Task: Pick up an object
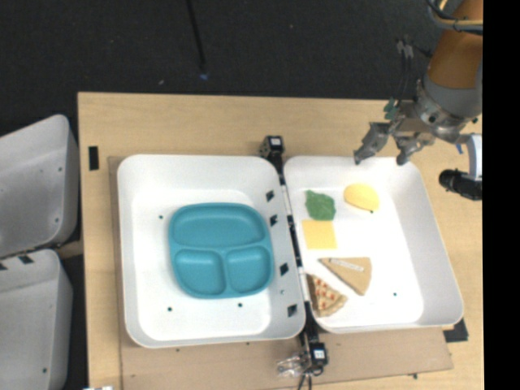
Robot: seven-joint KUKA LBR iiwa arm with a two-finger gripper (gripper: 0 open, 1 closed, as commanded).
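In the right bin (410, 242) lie several toy foods: a yellow lemon-shaped piece (361, 197), a green leafy piece (320, 205), a yellow cheese square (318, 235), a tan sandwich wedge (351, 272) and a pizza slice (326, 295). My gripper (382, 153) hangs above the bin's far edge, up and right of the yellow piece, open with nothing between its fingers.
The left bin (146, 218) holds a teal divided plate (219, 248). A black clip row (286, 234) joins the two bins. A black fitting (460, 183) sticks out at the right edge. White panels (32, 185) stand at far left.
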